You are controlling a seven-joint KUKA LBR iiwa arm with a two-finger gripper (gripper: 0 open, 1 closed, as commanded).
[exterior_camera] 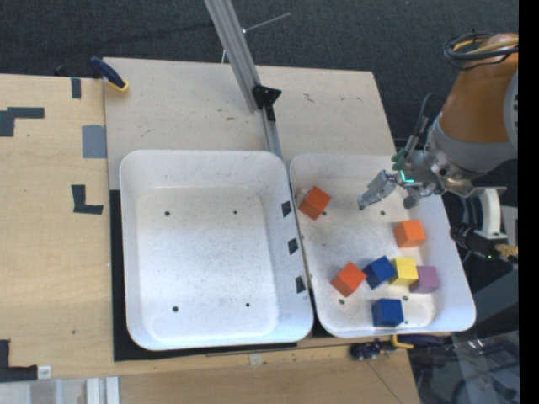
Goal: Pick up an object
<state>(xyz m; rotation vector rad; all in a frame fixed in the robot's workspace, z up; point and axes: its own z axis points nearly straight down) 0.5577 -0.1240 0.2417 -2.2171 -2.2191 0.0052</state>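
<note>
Rt bin (333, 172): blocks, hand (389, 190) above.

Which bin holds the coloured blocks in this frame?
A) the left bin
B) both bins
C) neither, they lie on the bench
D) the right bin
D: every block, such as the orange block and the yellow block, lies in the right bin, where the gripper is.
</note>
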